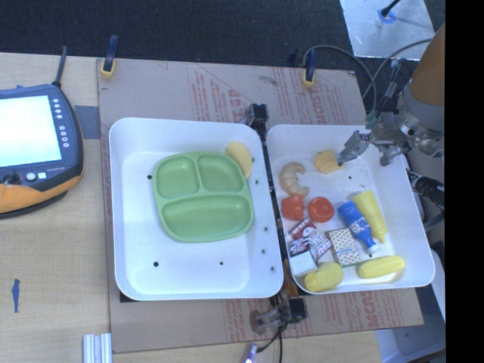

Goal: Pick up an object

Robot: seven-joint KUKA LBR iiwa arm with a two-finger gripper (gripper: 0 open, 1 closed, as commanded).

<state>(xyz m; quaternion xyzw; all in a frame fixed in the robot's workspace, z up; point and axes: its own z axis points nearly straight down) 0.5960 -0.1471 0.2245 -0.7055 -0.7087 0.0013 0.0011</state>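
The right bin (393, 169) holds several small items: a yellow-orange waffle piece (326, 161), a pale croissant (292, 177), two red tomatoes (320, 209), a blue bottle (355, 224), a yellow bottle (370, 212), small printed cartons (321, 246) and two yellow pieces (380, 266) near the front wall. My gripper (368, 147) hangs over the back right of this bin, just right of the waffle piece, with nothing visible between its fingers. The left bin (136, 267) holds a green divided plate (203, 196) and a yellow lemon-like item (239, 156).
A teach pendant with a white screen (34, 146) lies left of the bins. Clamps (108, 64) hold the cardboard underlay at the back. Cables (333, 55) run behind the right bin toward the arm.
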